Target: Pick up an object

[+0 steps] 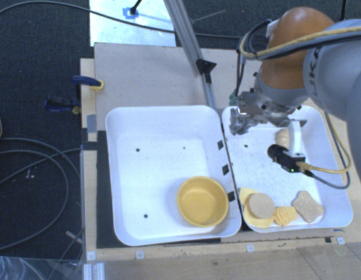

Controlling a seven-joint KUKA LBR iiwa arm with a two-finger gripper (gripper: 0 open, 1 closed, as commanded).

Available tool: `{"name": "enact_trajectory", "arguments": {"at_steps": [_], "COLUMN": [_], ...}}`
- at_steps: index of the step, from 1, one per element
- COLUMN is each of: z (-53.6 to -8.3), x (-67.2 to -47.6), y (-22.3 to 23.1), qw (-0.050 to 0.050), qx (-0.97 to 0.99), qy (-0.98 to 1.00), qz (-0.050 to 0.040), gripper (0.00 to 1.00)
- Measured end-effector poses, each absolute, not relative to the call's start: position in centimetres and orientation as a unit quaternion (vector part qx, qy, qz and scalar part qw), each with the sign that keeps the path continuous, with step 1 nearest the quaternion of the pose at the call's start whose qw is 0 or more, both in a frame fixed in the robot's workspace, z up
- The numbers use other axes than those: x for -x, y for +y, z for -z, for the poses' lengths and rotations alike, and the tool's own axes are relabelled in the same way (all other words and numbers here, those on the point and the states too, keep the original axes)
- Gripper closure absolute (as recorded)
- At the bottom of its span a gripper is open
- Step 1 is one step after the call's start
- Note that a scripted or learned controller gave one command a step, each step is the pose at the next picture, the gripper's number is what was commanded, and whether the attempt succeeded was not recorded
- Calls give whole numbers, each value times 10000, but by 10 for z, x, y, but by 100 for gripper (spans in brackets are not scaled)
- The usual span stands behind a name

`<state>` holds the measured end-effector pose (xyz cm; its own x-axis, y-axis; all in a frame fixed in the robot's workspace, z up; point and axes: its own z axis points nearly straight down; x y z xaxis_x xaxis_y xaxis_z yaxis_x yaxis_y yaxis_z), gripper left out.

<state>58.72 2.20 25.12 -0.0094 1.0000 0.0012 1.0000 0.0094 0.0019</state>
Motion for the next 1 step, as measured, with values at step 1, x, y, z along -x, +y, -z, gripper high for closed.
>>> {"name": "enact_trajectory", "arguments": {"at_steps": [1], "z": [-232], "x": [-617], "y": [59], "qw": [3], "qx": [-7039], "qy": [7103], "qz": [-10], "gripper": [100]}}
